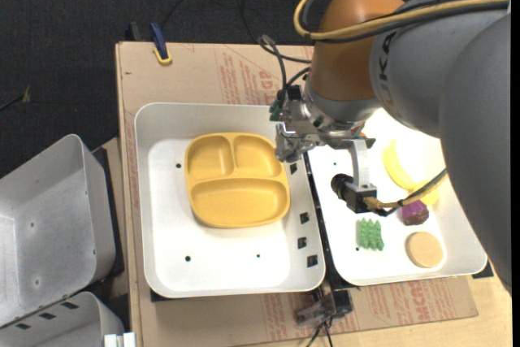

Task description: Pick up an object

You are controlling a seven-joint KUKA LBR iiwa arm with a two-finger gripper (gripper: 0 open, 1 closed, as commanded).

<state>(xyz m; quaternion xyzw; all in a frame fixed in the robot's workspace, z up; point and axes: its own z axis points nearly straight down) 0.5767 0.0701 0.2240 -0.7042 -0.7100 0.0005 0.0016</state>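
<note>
While my gripper (292, 146) hovers at the yellow tray (237, 179) rim, seemingly empty, jaw state unclear; next, descend and grasp.

The grey arm (455, 69) reaches in from the right, its orange band (349, 36) sitting directly above the wrist. Below the wrist hangs the gripper (291, 149), pointing down, with a yellow cable (357, 20) looped over the band.
</note>
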